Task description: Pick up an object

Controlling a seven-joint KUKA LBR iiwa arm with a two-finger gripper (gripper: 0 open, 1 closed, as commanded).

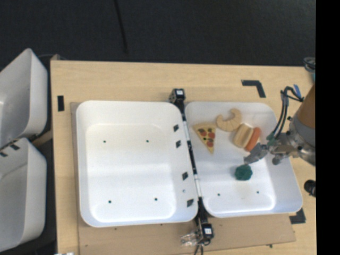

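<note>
The right bin (pixel 265 198) holds a toy pizza slice (pixel 206 137), a tan curved pastry piece (pixel 229 120), a hot dog in a bun (pixel 247 137) and a small dark green lump (pixel 244 172). My gripper (pixel 264 156) reaches in from the right over this bin's right half. It sits just right of the hot dog and slightly above and right of the green lump. Its fingers are spread open with nothing between them; the left finger (pixel 254 154) points down toward the green lump.
The left bin (pixel 85 163) lies beside the right one, with a row of black clips (pixel 186 158) along the shared wall. Two white containers (pixel 18 142) stand off the bench's left edge. Cables (pixel 289 97) hang by the arm at the right.
</note>
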